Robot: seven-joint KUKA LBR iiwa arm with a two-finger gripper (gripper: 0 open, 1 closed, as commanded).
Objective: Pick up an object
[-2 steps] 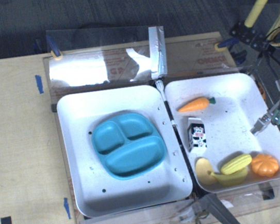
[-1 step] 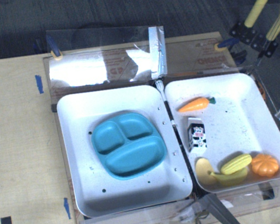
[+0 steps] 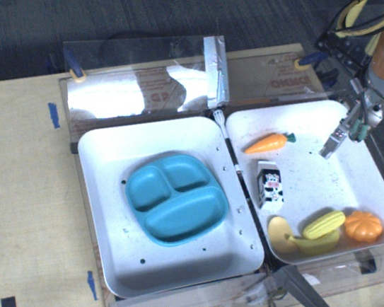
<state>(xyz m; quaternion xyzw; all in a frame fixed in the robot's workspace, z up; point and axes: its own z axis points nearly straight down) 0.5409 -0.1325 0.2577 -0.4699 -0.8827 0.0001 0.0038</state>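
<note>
The right bin holds several toys. An orange carrot with a green top lies near its far left. A small black-and-white carton lies below the carrot. Along the near wall are a yellow banana, a yellow corn cob and an orange pumpkin-like toy. My gripper hangs over the bin's far right part, tilted down to the left, to the right of the carrot and apart from it. It touches none of the toys.
A blue divided plate lies in the left bin. A shiny plastic-covered panel stands behind the bins. Yellow and black cables hang at the upper right beside the arm.
</note>
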